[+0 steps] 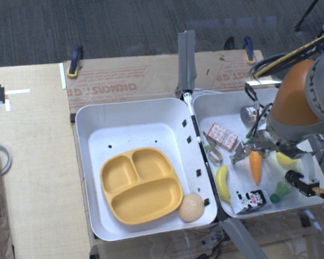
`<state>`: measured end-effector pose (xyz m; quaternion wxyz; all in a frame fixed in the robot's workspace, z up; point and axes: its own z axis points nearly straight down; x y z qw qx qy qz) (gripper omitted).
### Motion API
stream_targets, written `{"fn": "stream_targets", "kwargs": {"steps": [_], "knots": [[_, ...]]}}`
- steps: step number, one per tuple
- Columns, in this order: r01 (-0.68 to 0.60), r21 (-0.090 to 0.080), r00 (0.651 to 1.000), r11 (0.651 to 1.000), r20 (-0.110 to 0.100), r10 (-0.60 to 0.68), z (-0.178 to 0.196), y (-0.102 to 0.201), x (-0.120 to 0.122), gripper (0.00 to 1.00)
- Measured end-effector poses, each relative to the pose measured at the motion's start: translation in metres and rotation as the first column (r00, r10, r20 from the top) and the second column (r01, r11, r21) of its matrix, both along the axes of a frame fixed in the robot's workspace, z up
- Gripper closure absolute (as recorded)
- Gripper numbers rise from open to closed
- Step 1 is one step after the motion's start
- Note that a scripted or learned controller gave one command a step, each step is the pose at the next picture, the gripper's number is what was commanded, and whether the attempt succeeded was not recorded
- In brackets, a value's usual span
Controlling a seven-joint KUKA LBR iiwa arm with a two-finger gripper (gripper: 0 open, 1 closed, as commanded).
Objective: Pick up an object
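An orange carrot (256,167) lies lengthwise in the right bin (228,105), thick end toward the back. My gripper (249,154) hangs low over that thick end on the grey arm with the orange band (296,99). It stands open: one grey finger (238,156) splays out to the carrot's left, apart from it. The carrot rests on the bin floor and is not gripped. The arm hides the other finger's tip.
The right bin also holds a yellow banana (222,183), a red-and-white packet (222,136), a black-and-white box (251,199), a green item (282,189), a yellow piece (285,158) and a silver can (249,114). In the left bin (93,127) lie a yellow divided plate (142,185) and a tan ball (191,207).
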<state>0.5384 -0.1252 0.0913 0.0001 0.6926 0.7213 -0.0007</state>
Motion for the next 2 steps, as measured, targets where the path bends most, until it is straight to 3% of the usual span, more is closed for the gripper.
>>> {"fn": "stream_targets", "kwargs": {"steps": [1, 2], "knots": [[0.000, -0.001, 1.000, 1.000, -0.002, 0.000, 0.008, -0.001, 0.000, 1.00], [0.043, -0.001, 0.999, 0.999, -0.002, -0.043, 0.184, 0.030, 0.001, 1.00]]}}
